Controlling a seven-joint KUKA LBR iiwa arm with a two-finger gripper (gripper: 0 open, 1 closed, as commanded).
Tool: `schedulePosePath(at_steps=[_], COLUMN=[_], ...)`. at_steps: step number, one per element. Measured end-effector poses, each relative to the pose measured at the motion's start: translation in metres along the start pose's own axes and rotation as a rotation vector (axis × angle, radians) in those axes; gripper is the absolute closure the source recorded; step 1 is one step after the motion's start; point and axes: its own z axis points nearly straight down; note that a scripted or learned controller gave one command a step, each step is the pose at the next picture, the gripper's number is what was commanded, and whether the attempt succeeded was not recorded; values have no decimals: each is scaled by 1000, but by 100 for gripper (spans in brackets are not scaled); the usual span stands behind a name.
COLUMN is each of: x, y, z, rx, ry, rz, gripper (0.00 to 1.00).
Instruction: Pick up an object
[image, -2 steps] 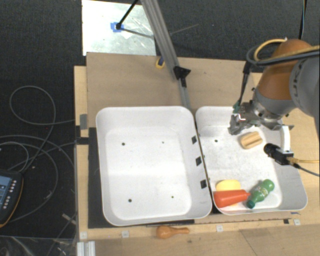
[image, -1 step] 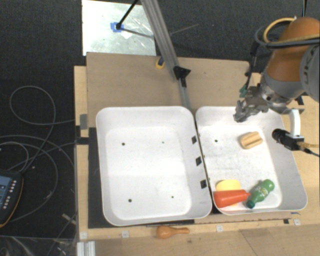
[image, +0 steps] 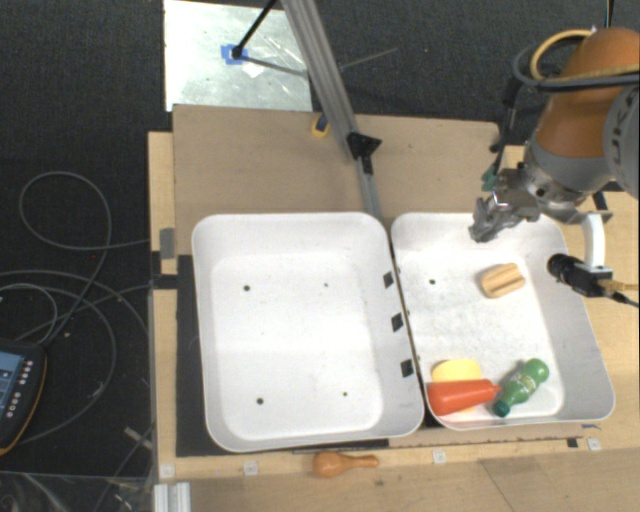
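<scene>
Nearest the camera, a small wooden peg (image: 345, 462) lies on the front edge of the desk (image: 270, 165), outside both bins.

By size, the desk comes first: a tan board carrying two shallow white bins side by side. My arm (image: 585, 110) reaches in from the right, grey with an orange band, over the far right corner of the right bin (image: 575, 330). The left bin (image: 215, 330) shows only small dark holes in its floor.

My end effector (image: 487, 225) hangs above the far edge of the right bin, pointing down. I cannot tell whether it is spread or pressed together; it appears dark and compact from this angle, and I see nothing between its tips.

Objects for picking all sit in the right bin. A tan block (image: 501, 280) lies near the middle, just below and right of my end effector, apart from it. At the near edge, an orange carrot (image: 461, 396) lies flat, touching a yellow piece (image: 455, 371) behind it. A green bottle (image: 521, 386) lies tilted just right of the carrot.
</scene>
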Motion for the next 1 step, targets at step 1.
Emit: schedulePosePath(at_steps=[1], x=[46], y=[-21], z=[-9], rx=[3], ry=[2], rz=[-4], gripper=[100])
